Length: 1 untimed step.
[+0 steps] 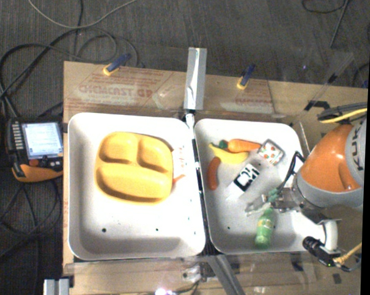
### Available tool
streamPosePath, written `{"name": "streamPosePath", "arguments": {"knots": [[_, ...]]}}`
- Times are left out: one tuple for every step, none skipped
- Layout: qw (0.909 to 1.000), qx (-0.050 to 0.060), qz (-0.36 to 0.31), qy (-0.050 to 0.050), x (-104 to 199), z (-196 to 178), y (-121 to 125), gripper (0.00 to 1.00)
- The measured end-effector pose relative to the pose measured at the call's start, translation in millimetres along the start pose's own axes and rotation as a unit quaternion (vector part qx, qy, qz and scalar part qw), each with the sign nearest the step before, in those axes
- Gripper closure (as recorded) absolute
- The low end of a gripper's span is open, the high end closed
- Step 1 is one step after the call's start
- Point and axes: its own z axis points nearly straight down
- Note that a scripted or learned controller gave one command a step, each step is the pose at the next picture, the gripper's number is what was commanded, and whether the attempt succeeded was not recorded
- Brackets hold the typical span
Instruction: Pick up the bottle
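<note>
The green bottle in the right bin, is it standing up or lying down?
Lying down. The green bottle rests lengthwise on the floor of the right bin, its long side showing, just below the gripper.

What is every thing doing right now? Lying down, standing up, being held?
green bottle: lying in the right bin, not gripped.
gripper: hovering just above the bottle's top end.
carrot: lying flat.
banana: lying beside the carrot.
sausage: lying flat.
yellow tray: flat in the left bin.

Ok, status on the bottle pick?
Claw low over right bin. Green bottle lies just below it, not gripped. Black-white box close by.
</note>
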Motion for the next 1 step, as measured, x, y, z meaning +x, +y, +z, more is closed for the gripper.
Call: {"name": "streamPosePath", "arguments": {"knots": [[1.0000,-0.002,-0.001,0.001,0.9,-10.0,2.0,1.00]]}}
